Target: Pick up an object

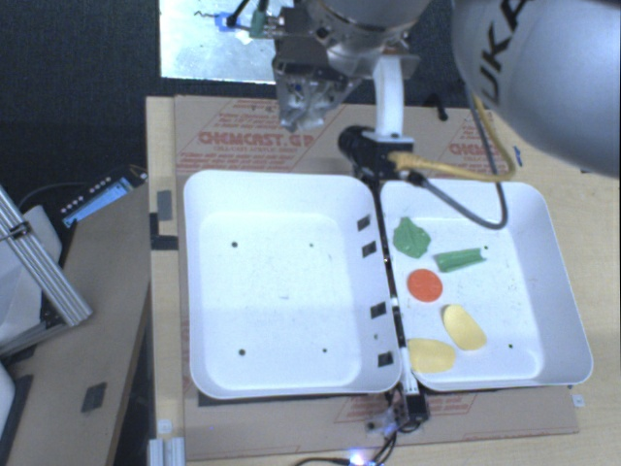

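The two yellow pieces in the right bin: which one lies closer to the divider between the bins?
The lower yellow piece, near the bin's front edge, almost at the divider. The other yellow piece lies further right, just below the orange disc.

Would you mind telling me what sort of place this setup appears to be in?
Most likely a robotics lab bench for grasping trials: a KUKA arm hangs over two white bins, the right one holding small toy foods such as an orange disc, all on a cardboard sheet.
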Robot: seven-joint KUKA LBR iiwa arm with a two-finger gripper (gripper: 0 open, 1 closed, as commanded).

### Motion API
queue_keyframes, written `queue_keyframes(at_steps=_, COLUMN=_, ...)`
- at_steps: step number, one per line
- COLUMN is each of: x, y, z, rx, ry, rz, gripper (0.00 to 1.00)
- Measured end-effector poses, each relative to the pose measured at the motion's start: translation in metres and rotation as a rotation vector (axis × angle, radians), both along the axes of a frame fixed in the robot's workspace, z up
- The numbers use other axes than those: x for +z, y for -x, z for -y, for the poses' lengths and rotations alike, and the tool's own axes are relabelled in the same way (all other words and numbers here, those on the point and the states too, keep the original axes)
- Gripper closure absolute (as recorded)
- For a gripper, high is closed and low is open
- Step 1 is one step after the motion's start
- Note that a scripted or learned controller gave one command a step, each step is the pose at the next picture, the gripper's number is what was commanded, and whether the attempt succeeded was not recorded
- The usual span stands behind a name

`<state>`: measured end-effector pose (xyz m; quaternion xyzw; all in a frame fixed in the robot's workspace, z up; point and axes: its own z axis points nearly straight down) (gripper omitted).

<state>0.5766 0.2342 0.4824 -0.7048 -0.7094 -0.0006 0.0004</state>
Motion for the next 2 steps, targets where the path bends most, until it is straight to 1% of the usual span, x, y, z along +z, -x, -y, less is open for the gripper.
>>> queue_keyframes(at_steps=2, x=0.035, y=0.046, z=0.000, rx=0.000, ry=-0.001, rz=0.002, gripper=1.00)
